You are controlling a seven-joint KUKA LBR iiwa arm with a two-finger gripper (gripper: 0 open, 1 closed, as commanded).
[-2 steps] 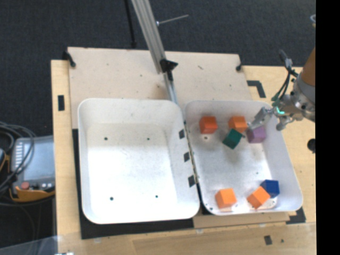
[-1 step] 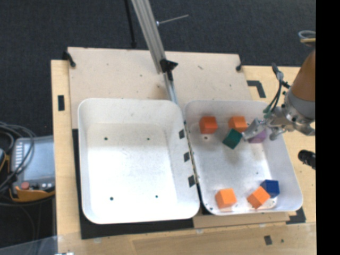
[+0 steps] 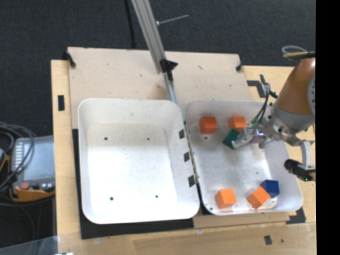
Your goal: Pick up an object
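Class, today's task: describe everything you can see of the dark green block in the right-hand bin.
The dark green block is small, teal-dark and looks solid with a matte face. It sits tilted rather than square to the bin's walls, in the upper middle of the right bin. The gripper is right against its right side; whether it grips the block cannot be told. An orange block lies apart to its upper left, another orange block just above it.

You're looking at a robotics lab. A plywood bench (image 3: 149, 73) on dark carpet (image 3: 32, 25) carries two white bins (image 3: 90, 116), an aluminium camera mast (image 3: 149, 31) rises at 12 o'clock, and a control pendant (image 3: 32, 169) with cables lies at 9 o'clock.
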